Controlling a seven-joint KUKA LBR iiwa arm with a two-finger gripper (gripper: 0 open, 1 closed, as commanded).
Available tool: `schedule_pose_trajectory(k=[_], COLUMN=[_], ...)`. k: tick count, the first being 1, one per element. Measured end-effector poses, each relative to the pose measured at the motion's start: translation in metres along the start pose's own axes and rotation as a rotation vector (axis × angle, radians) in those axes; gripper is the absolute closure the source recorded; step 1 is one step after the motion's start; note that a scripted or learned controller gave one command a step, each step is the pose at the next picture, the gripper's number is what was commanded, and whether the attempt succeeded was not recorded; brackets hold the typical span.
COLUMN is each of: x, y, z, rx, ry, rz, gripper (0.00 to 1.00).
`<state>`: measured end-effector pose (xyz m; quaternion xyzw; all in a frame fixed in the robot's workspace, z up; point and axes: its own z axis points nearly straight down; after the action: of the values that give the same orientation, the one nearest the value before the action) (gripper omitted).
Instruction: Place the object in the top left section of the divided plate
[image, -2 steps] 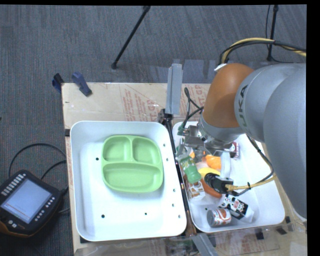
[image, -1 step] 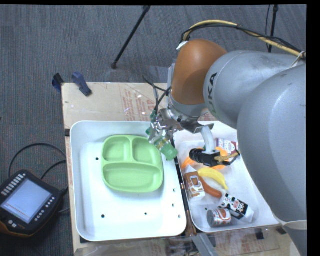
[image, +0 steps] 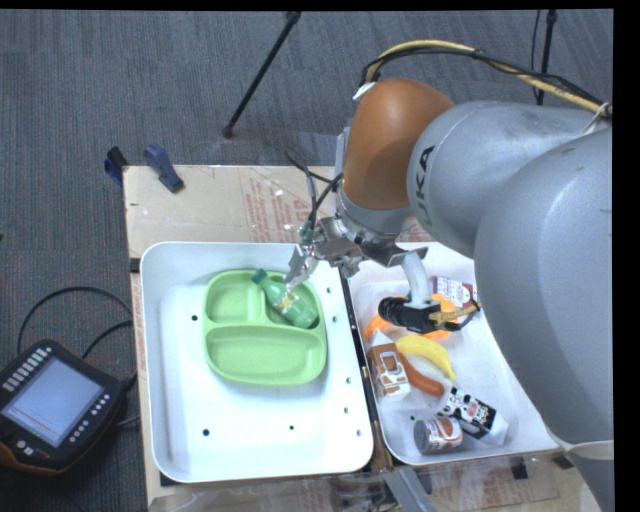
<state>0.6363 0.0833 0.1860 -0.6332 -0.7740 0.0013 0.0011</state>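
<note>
**Green bottle in plate's upper right section, gripper right over it**

The arm (image: 500, 190) is reaching in from the right, taking up most of the upper right of the camera view, its orange band (image: 395, 140) sitting above the wrist.

The left bin (image: 250, 440) is carrying the green divided plate (image: 262, 360). The plate is lying in the upper half of that bin, close to the wall shared with the right bin (image: 525, 385). It is showing two small sections along the top and one wide section below.

The green bottle (image: 295, 307) is lying on its side in the plate's upper right section, cap end pointing up and left toward the divider between the two small sections. The upper left section is showing bare green.

The gripper (image: 298, 268) is angling down over the bottle, its tip meeting the bottle's outline near the neck. How far it is open cannot be told from this angle, nor whether it is gripping the bottle or only touching it.

In the right bin, well apart from the plate, several things are lying together:
- a brown box (image: 388, 368)
- a yellow banana (image: 425, 355)
- an orange sausage-shaped piece (image: 427, 382), just below the banana
- a black-and-white carton (image: 475, 413)
- a small can (image: 437, 433), touching the carton
</note>
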Motion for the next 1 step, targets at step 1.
schedule_pose_trajectory(k=[1], x=[-0.0184], y=[-0.0112], z=[-0.0909], rx=[0.001], ry=[-0.001], rz=[0.425], gripper=[0.00])
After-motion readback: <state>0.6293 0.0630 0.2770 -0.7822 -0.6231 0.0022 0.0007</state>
